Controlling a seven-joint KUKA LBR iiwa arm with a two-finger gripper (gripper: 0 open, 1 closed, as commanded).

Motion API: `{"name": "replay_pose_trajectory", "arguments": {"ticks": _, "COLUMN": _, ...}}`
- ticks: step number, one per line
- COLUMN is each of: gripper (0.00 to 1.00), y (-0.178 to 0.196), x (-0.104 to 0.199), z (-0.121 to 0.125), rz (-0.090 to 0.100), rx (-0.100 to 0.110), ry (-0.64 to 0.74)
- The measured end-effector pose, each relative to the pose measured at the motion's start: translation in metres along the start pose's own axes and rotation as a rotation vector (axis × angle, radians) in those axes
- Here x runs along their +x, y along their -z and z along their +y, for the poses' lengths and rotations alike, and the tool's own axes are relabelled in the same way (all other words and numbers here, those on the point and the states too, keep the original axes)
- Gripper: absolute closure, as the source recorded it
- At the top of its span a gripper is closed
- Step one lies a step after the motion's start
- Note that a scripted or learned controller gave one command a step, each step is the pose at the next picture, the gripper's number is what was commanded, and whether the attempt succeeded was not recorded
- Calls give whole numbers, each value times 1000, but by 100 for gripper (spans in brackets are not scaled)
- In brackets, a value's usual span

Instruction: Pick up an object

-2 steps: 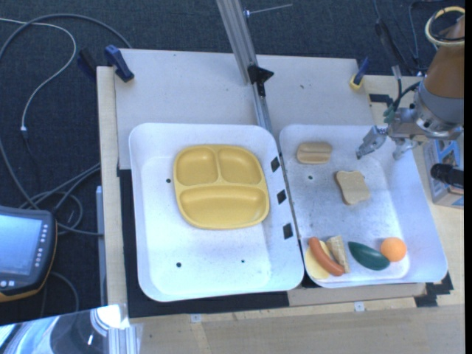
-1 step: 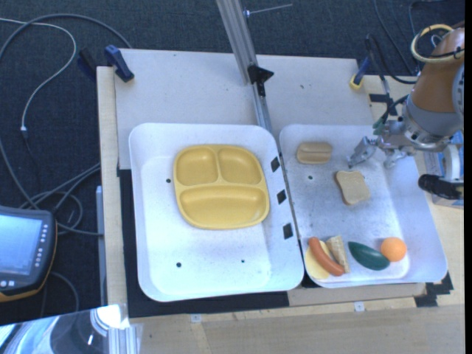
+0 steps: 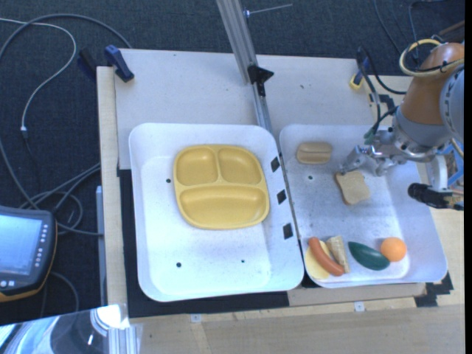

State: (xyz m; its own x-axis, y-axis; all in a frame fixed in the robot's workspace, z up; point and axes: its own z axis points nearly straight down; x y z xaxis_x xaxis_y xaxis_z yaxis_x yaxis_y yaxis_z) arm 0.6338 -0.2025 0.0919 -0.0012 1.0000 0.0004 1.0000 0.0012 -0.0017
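Observation:
In the right bin (image 3: 413, 220) lie a tan bread slice (image 3: 354, 188), a bun-like roll (image 3: 315, 153), a red sausage (image 3: 324, 257), a pale wedge (image 3: 338, 250), a dark green vegetable (image 3: 367, 256) and an orange (image 3: 394, 248). My gripper (image 3: 366, 160) hangs low over the bin's upper part, just above and right of the bread slice. Nothing shows between its fingers, and the bread rests on the bin floor.
A yellow three-part plate (image 3: 220, 185) lies in the left bin (image 3: 162, 271). A metal pole (image 3: 240, 32) rises from between the bins at the back. Cables and a blue clamp (image 3: 119, 62) sit by the bench edges. A screen device (image 3: 22, 249) stands at the left.

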Motion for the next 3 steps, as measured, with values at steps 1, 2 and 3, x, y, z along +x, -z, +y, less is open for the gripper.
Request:
{"name": "replay_pose_trajectory", "arguments": {"ticks": 1, "gripper": 100, "y": 14, "x": 0, "z": 2, "rz": -2, "rx": -5, "ry": 2}}
{"name": "replay_pose_trajectory", "arguments": {"ticks": 2, "gripper": 100, "y": 79, "x": -2, "z": 7, "rz": -3, "rx": -10, "ry": 0}}
{"name": "replay_pose_trajectory", "arguments": {"ticks": 3, "gripper": 100, "y": 139, "x": 7, "z": 8, "rz": -3, "rx": -11, "ry": 1}}
